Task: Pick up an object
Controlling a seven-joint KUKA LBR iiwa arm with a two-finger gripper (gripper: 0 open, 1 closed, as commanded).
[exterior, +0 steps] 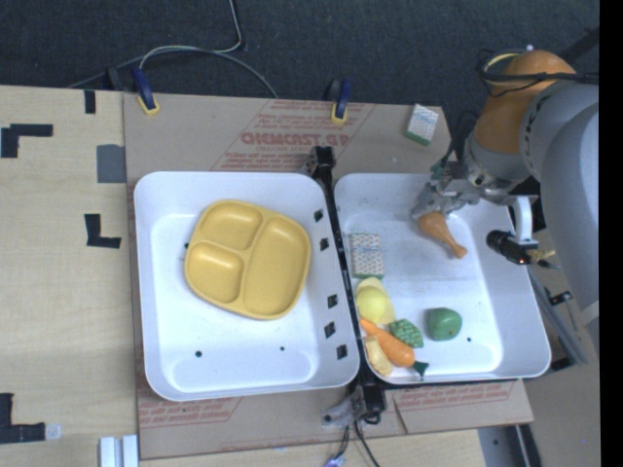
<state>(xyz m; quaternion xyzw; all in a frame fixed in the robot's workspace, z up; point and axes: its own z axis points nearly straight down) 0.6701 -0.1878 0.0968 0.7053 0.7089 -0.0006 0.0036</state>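
One drumstick lay in the right bin, touching the pincer from its near side, long axis slanting near-right; pincer state could not be told.

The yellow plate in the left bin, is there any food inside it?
No. The yellow plate has three compartments, and all three look bare. It sits in the left bin. The plate covers the bin floor beneath it, so anything under it can't be seen.
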